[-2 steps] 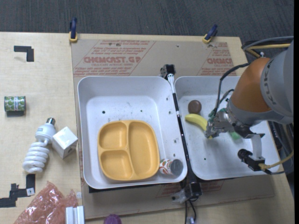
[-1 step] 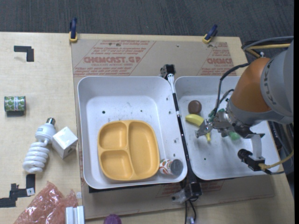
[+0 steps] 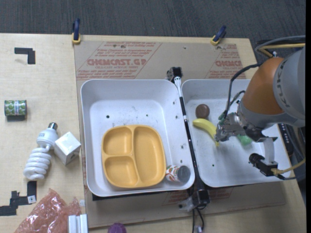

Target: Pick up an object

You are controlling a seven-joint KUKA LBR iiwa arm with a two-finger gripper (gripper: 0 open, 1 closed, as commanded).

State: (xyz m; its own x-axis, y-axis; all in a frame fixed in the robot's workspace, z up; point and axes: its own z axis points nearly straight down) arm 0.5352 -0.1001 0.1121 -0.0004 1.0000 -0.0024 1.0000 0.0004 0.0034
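A robotics lab was indicated: two white bins [image 3: 92,144] were set on a cardboard sheet [image 3: 121,57] fastened by blue clamps [image 3: 76,30], cables [image 3: 279,45] were run, and test objects were scattered.

Bins [image 3: 97,97]: smooth white plastic, slightly glossy. Divided tray [image 3: 133,156]: matt yellow plastic. Banana [image 3: 206,126]: smooth yellow skin. Desk [image 3: 39,89]: pale wood, matt. Sheet [image 3: 124,57]: brown printed cardboard. Floor [image 3: 146,4]: dark rough carpet.

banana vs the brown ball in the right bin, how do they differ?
Colour: the banana is yellow, the brown ball is dark brown. Shape: the banana is long and curved, the ball round. Size: the banana is clearly longer than the ball. Position: the banana's lower end lies by the hand, while the ball sits above it. Both lie in the right bin.
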